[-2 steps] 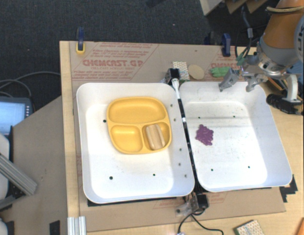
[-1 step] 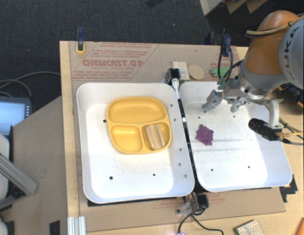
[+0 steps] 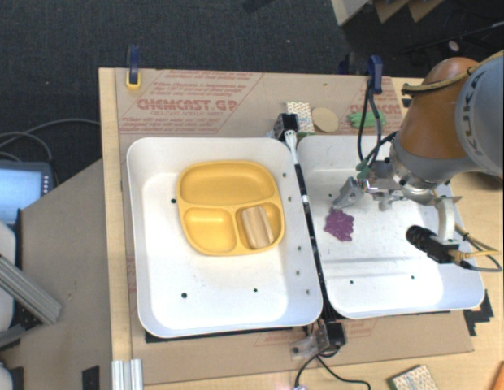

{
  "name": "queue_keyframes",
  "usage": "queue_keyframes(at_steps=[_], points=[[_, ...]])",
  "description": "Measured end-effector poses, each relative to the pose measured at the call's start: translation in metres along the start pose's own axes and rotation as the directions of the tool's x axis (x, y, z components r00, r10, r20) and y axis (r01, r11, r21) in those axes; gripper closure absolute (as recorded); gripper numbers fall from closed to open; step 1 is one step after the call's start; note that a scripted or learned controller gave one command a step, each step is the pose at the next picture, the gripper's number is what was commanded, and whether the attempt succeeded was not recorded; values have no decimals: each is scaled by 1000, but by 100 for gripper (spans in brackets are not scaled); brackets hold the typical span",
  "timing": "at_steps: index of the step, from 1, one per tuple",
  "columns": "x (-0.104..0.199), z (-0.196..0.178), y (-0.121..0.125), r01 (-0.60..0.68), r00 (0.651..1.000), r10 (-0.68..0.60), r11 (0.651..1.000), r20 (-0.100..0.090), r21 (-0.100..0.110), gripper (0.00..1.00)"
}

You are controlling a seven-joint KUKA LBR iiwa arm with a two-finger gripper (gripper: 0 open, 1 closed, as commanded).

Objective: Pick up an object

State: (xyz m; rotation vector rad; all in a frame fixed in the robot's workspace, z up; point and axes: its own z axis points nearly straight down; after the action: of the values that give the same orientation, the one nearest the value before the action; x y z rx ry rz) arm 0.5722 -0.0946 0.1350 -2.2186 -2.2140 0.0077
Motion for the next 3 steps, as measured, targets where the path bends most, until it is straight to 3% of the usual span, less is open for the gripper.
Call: queue_keyframes(at_steps=[1,2,3], points=[[3,49,-43,0,1000,0,1000,-1,2,0],[1,50,8,4,1000,-4,1000,3,-14,0],[1,40,6,1,1000,-1,1000,3,-14,100]])
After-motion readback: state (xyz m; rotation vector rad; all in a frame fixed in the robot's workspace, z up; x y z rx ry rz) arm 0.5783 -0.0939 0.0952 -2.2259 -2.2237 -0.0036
